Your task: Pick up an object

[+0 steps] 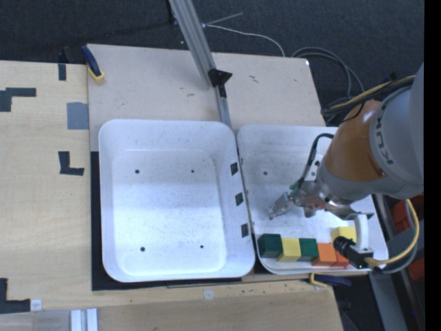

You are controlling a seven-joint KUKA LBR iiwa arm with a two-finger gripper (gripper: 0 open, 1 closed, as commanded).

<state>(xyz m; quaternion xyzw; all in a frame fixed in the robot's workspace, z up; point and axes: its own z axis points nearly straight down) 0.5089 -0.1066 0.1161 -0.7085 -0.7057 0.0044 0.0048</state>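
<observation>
**White bins, coloured blocks, and a claw poised just above them**

White plastic takes up most of what we see: two shallow bins sit side by side on the desk [275, 88]. The left bin [110, 185] is the wider; the right bin [275, 143] holds everything that matters for the task.

Next in size is the arm [386, 143], grey with an orange band, which reaches in from the right and bends down over the right bin.

Then comes the row of blocks along that bin's near wall. We read it as one line with its long axis running left to right: a dark green block [270, 244] at the left end, a yellow-green block [292, 248] touching it, a second yellow block [308, 247], then an orange block [329, 254]. Another yellow block [343, 234] sits just beyond the orange one, partly hidden by a black fitting on the arm.

Smallest is the claw [281, 205]. It hangs over bare bin floor, tilted toward the left, and nothing sits between its fingers; we judge them slightly parted, though the tips are small and blurred.

The relation we would act on: the row lies toward the near wall from the claw, close by, with the green block nearest. We judge that a short travel toward that wall and a descent across the row's short axis is needed.
</observation>
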